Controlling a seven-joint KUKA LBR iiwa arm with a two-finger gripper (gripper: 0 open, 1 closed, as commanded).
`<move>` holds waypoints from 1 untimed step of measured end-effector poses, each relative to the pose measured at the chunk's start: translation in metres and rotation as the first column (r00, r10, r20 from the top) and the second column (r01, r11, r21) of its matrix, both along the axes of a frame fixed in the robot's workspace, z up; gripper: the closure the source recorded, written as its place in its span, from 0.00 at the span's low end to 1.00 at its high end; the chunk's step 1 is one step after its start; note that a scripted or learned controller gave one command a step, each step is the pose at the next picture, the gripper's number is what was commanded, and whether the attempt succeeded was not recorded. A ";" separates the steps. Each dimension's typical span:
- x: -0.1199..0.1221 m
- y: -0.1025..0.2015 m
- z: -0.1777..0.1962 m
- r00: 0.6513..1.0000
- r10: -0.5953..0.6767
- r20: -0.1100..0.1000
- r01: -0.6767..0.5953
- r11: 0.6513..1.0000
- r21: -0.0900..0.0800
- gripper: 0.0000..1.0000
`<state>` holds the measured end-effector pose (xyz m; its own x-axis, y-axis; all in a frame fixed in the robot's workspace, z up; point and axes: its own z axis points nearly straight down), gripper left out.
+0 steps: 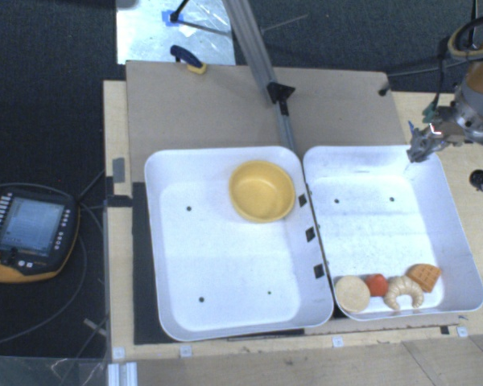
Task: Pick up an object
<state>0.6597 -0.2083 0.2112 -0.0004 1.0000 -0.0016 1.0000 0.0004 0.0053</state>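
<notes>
Hand [423, 145] tilted over right bin's [459, 215] far corner, arm [476, 95] behind

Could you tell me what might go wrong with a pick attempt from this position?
The cookie, tomato, croissant and waffle huddle in the right bin's near corner, so a grasp may catch two or jam against the wall. The hand sits at the far rim, a long reach away.

**Arm at the right edge, wrist low**

The grey arm [476, 95] reaches in from the right, its orange band uppermost above the wrist. The gripper [419, 147] points down and to the left, small and too dark to read closely.
</notes>
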 end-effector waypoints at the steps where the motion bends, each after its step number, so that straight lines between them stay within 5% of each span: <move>1: -0.007 -0.005 0.058 1.000 0.000 0.001 0.000 1.000 0.000 1.00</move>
<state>0.6527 -0.2129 0.2691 -0.0005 1.0000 -0.0018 1.0000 0.0005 0.0062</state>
